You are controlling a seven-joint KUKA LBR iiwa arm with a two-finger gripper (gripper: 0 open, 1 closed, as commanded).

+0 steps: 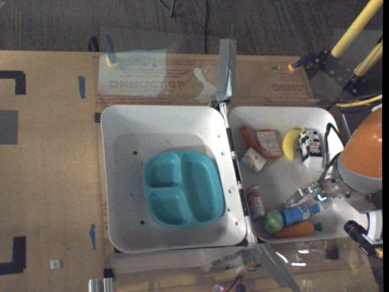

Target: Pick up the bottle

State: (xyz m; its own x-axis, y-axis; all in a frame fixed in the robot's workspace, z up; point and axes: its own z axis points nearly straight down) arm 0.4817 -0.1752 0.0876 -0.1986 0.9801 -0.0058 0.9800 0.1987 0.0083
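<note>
Down in the right bin [285,115], the gripper [311,191] is hovering just above the blue bottle [300,213], which is lying near the front wall between a green fruit [273,221] and a carrot [295,229]. Whether it is clenched or released, I cannot tell.
</note>
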